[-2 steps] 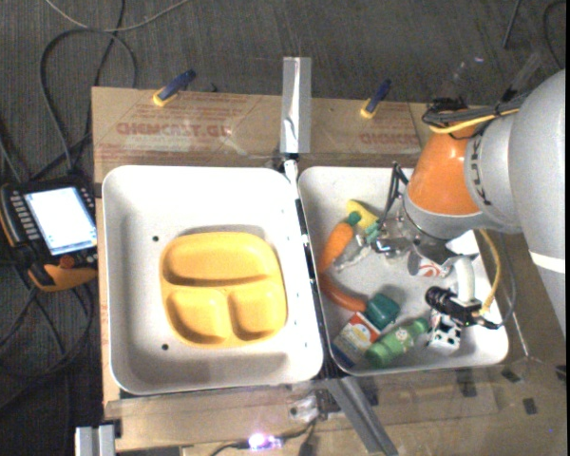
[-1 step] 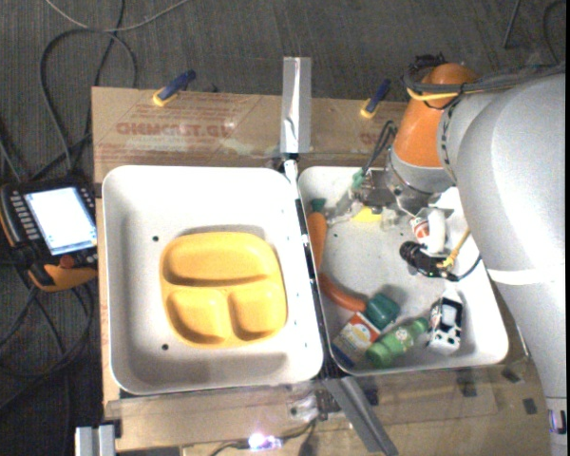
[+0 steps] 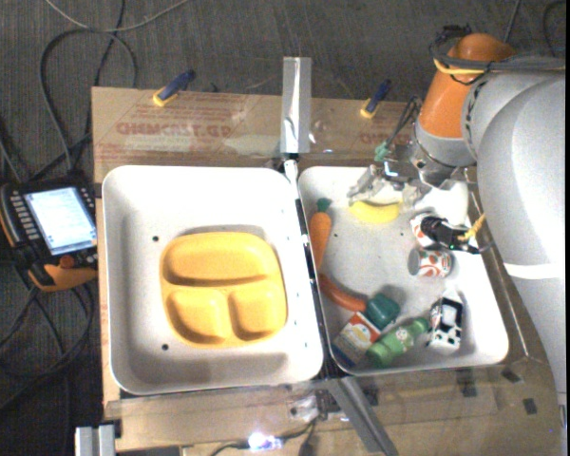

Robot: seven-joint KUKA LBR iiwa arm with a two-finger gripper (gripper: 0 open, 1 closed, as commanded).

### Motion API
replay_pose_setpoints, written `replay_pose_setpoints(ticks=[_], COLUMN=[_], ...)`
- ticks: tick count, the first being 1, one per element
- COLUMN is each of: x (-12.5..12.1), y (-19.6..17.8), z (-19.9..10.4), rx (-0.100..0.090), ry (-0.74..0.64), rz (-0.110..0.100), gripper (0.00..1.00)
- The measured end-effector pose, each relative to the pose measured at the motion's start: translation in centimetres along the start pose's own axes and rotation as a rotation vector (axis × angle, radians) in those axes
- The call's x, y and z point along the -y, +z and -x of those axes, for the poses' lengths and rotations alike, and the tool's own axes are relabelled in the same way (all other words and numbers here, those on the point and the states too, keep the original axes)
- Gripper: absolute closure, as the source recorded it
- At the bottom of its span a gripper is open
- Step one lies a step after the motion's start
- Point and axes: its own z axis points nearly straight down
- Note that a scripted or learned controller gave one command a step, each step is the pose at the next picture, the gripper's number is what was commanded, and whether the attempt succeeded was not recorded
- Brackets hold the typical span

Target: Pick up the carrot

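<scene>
The carrot (image 3: 320, 235), orange with a small green top, lies along the left wall of the right bin (image 3: 494, 345), its green end pointing to the back. My gripper (image 3: 384, 190) hangs over the back of that bin, to the right of the carrot and apart from it. It sits just above a yellow banana-like piece (image 3: 376, 212). Its fingers stand spread, open, with nothing between them.
The right bin also holds a reddish sausage (image 3: 343, 295), a green block (image 3: 383, 309), a green bottle (image 3: 396, 342), a small carton (image 3: 357, 333), a red-and-white can (image 3: 431, 261) and a black-and-white item (image 3: 446, 322). A yellow divided tray (image 3: 222, 286) lies in the left bin (image 3: 123, 255).
</scene>
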Motion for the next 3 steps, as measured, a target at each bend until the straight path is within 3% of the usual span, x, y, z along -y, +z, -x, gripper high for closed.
replay_pose_setpoints(ticks=[1,2,3], x=[0.3,0.2,0.9], y=[2.3,3.2,1.1], z=[-3.3,-3.6,-3.8], rx=[0.009,0.011,0.000], ry=[-0.069,-0.420,-0.785], rz=[0.032,0.008,0.003], gripper=[0.00,0.00,0.00])
